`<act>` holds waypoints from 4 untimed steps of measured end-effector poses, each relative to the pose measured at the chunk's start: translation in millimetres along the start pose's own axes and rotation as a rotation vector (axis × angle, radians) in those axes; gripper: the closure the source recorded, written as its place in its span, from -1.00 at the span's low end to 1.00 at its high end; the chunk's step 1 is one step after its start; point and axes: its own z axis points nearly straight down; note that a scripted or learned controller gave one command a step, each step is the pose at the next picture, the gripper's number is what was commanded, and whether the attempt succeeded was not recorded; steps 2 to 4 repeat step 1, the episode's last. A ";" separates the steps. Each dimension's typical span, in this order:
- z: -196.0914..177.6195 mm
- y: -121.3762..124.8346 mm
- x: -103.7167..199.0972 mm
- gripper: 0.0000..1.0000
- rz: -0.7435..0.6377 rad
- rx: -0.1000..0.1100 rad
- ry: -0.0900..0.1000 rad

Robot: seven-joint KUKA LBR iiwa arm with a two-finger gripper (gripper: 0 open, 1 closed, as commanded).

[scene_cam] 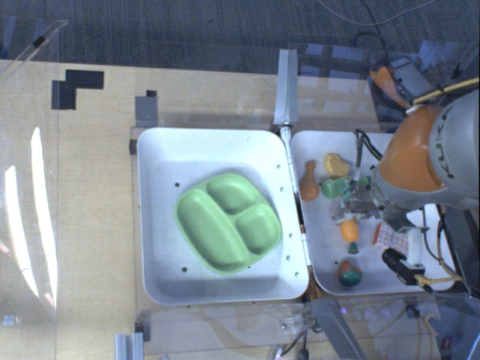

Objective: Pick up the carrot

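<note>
Reaching for the small orange plastic carrot [349, 231] in my right white bin [322, 272].
It looks light, hard and slippery, so I'd pinch its middle with the gripper [358, 201] just above it.

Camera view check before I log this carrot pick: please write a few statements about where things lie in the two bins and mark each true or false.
1. The green divided plate lies in the left bin. True.
2. The carrot lies on the green plate. False: it lies in the right bin, just below the gripper.
3. The arm reaches over the right bin. True.
4. The yellow toy sits near the bottom edge of the right bin. False: it lies near the bin's top; the red and green toy is the one near the bottom.
5. A brown toy lies near the right bin's left wall. True.
</note>
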 end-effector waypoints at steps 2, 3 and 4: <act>-83.9 -39.2 51.9 1.00 0.451 0.018 -0.004; -83.9 -39.2 51.9 1.00 0.451 0.018 -0.004; -83.9 -39.2 51.9 1.00 0.451 0.018 -0.004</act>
